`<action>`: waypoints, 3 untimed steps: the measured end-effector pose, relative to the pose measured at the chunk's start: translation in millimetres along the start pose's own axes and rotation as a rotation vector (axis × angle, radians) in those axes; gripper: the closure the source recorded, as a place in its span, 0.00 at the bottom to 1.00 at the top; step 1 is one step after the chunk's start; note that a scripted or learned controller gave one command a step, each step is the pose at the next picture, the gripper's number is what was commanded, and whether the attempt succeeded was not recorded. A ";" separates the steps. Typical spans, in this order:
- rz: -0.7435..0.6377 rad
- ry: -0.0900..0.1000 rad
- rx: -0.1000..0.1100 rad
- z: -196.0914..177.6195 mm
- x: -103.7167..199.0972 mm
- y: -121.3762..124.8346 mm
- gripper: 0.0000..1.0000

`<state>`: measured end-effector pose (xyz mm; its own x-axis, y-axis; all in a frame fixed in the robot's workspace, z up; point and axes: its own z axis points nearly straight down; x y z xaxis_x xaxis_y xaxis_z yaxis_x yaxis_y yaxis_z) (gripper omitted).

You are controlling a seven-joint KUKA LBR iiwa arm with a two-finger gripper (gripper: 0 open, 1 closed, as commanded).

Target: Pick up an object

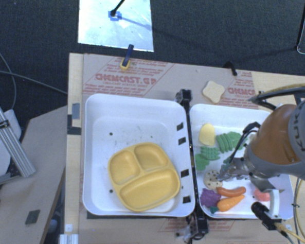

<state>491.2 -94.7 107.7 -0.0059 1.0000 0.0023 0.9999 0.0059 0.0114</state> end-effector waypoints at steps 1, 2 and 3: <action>-0.001 0.000 -0.003 -10.4 0.1 1.2 1.00; 0.004 -0.006 0.006 19.9 9.1 11.5 1.00; -0.004 -0.001 0.002 -82.0 62.3 0.2 1.00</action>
<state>490.1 -32.6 189.8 -0.0095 1.0000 0.0017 0.9999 0.0095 0.0090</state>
